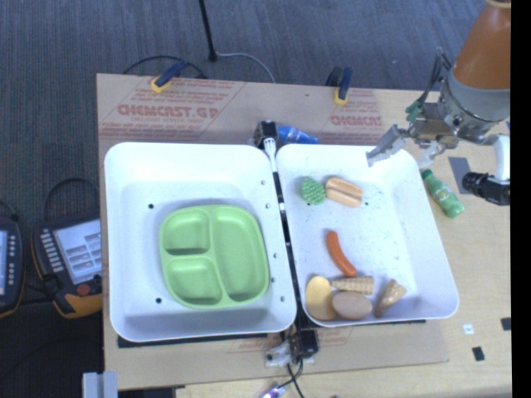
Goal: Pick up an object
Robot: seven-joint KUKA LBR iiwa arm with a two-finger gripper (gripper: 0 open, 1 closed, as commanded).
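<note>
The right bin (415, 222) holds toy food. A green leafy piece (312, 191) and a hot dog bun (343, 191) lie near its back. An orange sausage (340, 254) sits in the middle. At the front lie a yellow piece (319, 293), a corn cob (355, 284), a brown potato (352, 307) and a tan bread piece (390, 295). My gripper (406, 148) hangs over the bin's back right corner, well above the food. It is open with nothing between its fingers.
The left bin (133, 222) holds a green divided plate (214, 254). A green bottle (441, 193) lies on the bench just right of the right bin. A blue object (295, 134) rests behind the bins' shared edge. Clamps hold the board's far edge.
</note>
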